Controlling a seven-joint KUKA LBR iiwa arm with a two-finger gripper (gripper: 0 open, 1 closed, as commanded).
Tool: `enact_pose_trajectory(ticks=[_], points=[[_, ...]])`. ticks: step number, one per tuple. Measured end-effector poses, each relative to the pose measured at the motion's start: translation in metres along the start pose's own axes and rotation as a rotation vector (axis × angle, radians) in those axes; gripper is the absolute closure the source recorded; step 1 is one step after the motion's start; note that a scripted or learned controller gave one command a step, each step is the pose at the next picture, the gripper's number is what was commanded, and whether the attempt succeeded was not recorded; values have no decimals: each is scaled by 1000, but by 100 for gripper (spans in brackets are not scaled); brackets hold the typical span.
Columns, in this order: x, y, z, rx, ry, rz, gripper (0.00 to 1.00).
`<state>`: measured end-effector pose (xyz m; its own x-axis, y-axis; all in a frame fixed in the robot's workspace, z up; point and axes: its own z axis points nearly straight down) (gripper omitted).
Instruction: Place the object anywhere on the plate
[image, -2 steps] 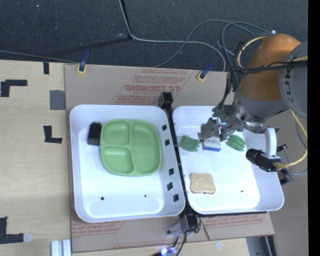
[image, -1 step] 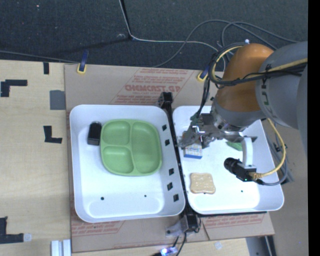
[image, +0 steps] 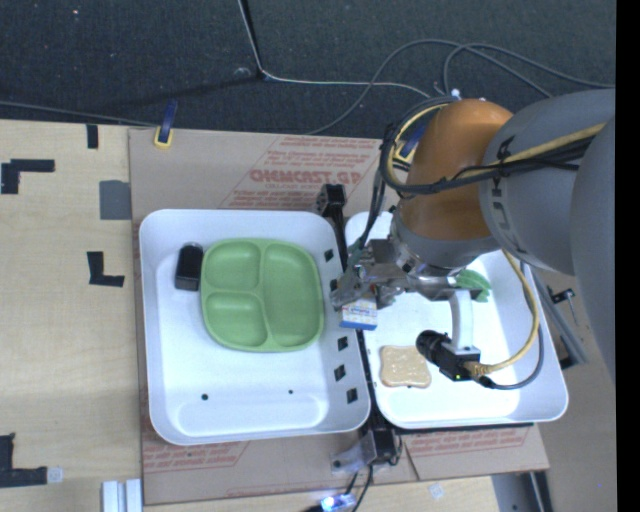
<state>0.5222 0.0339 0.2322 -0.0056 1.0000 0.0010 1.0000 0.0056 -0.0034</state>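
I see a small blue-and-white object (image: 358, 317) pinched between the fingers of the gripper (image: 360, 296), over the left edge of the right bin (image: 540, 400). The green plate (image: 262, 295) sits in the left bin (image: 165, 330) — a black block (image: 188, 267) touching its left rim — and a toast slice (image: 404, 368) lies near the right bin's front edge.

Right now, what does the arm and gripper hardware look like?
Bulky grey arm with a rounded orange band above the wrist. Yellow and black cables loop around it. The gripper is a small dark metal assembly. A black cylindrical fitting on a white bracket hangs off the wrist.
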Motion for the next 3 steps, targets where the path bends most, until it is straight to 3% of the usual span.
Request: enact_pose_trajectory(ticks=[1, 2, 3], points=[[57, -11, -3, -1, 0, -2, 100], [69, -14, 14, 1, -3, 4, 100], [69, -13, 13, 0, -2, 4, 0]])
